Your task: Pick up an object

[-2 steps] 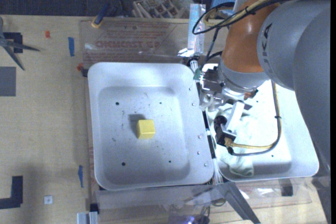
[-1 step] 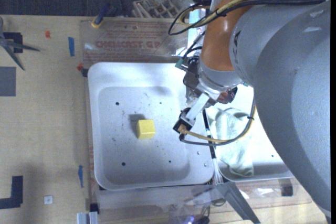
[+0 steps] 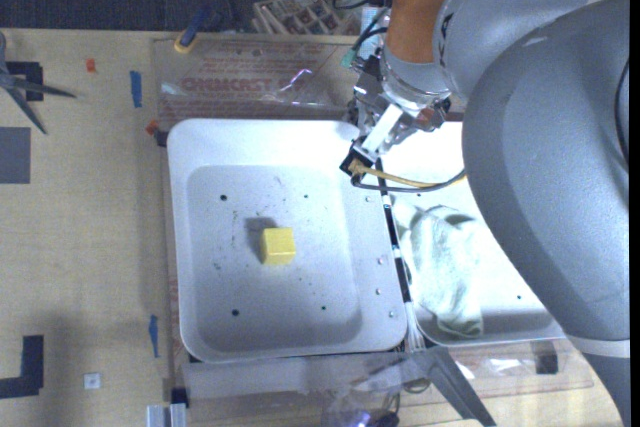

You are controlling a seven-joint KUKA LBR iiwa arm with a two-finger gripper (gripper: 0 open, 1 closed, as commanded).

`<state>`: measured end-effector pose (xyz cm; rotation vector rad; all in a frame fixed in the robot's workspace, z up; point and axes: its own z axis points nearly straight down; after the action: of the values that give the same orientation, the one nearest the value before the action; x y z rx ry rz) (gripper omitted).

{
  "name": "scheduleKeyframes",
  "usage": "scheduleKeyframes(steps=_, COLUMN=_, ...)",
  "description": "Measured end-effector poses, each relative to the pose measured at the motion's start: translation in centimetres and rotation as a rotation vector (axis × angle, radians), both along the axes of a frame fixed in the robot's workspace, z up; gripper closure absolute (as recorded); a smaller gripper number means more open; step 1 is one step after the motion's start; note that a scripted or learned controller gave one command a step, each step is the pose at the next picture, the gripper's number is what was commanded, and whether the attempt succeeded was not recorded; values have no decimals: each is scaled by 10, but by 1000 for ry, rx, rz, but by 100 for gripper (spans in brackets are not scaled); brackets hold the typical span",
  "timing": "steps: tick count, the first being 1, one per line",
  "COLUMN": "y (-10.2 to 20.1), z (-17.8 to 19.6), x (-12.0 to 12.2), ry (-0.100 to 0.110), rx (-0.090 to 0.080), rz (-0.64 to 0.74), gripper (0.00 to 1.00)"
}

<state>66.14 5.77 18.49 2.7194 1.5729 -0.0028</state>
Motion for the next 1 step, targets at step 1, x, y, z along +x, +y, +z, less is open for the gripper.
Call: scheduleKeyframes(steps=1, y=4, z=0, x=-6, ry=2, rx=0, rz=-57, gripper=100)
